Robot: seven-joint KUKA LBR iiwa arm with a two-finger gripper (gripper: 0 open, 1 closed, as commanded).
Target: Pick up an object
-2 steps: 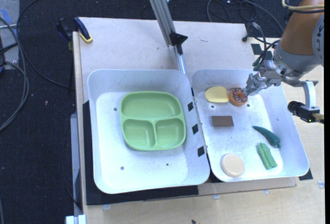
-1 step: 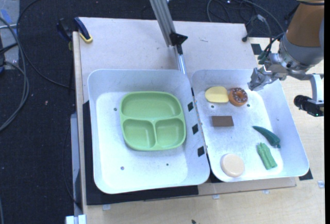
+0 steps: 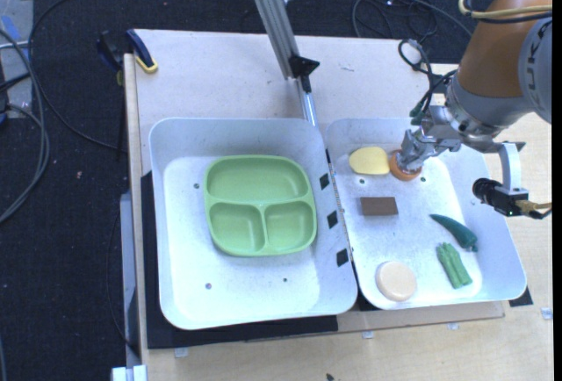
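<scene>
Left bin (image 3: 176, 195): green tray (image 3: 261, 204); right bin (image 3: 492, 274): brown block (image 3: 378, 206).

**what i can't make out from here**

the gripper (image 3: 409, 158) covers most of an orange object (image 3: 406, 171) just right of the yellow piece (image 3: 370, 161); i can't tell finger state or what that object is. the arm (image 3: 505, 46) runs off the right edge, well right of the yellow piece.

1 fixed camera above, slanting down on both bins (image 3: 176, 142).
</scene>
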